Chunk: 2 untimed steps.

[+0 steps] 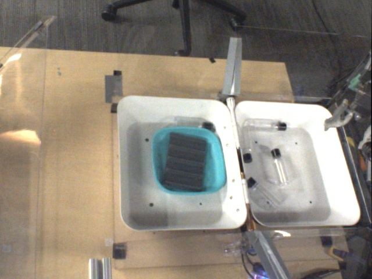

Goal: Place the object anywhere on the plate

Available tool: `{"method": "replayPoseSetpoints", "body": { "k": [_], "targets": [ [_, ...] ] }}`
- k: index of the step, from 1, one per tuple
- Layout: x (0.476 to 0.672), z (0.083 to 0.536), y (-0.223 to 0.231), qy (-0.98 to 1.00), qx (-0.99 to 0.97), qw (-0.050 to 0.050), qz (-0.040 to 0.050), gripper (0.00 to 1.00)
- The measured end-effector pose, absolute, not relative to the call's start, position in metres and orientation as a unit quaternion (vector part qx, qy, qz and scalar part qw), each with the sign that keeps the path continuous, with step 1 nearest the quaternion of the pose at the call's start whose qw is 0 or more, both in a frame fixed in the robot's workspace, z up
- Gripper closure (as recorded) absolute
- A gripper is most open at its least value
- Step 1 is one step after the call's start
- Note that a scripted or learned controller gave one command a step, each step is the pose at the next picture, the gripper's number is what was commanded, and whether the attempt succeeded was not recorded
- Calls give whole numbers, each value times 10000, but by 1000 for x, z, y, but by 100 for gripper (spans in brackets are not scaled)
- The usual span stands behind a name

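A teal square plate (216,157) lies in the middle of the left white bin (132,161). On the plate rests a dark grey ribbed block (186,160), lying flat and turned slightly, covering most of the plate's inside. Nothing else lies on the plate.
The right white bin (338,173) holds clear tubes with black caps (278,165) (265,124) and small black pieces (251,182) near its left wall. A metal post (232,68) stands behind the seam between the bins. Brackets sit on the wooden bench (58,156); a chair base (185,16) stands beyond.
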State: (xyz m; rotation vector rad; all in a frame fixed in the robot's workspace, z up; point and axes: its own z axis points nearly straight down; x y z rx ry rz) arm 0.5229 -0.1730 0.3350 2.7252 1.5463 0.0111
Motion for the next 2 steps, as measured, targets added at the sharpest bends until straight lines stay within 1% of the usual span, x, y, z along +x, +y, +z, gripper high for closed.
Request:
{"method": "replayPoseSetpoints", "body": {
  "k": [1,2],
  "targets": [
    [506,428,-193,4350,9004,54,45,0],
    [506,427,-193,4352,9003,51,42,0]
  ]
}}
